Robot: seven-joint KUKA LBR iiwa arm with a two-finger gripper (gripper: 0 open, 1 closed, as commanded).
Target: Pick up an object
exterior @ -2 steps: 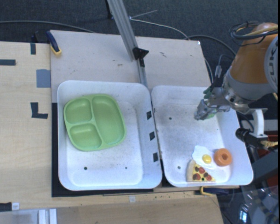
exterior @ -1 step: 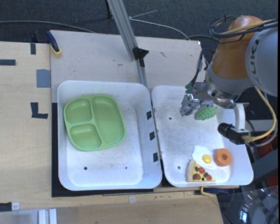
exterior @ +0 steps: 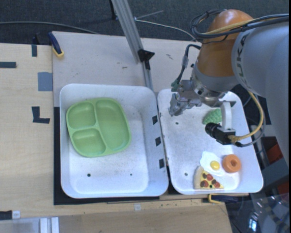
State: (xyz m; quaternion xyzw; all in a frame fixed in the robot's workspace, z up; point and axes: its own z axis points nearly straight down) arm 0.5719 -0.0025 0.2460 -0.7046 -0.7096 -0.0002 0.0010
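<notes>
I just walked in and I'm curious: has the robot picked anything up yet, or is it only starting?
Nothing looks picked up yet. The gripper hangs over the upper left of the right bin. The toy fried egg, doughnut, pizza slice and a green piece all lie in that bin. The whole grasp and lift is left.

camera view: fixed above bench | slanted look down | both bins (exterior: 155, 130) framed | distance seemingly moderate

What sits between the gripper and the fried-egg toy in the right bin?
Bare white bin floor between gripper and fried-egg toy, in the camera view.
</notes>
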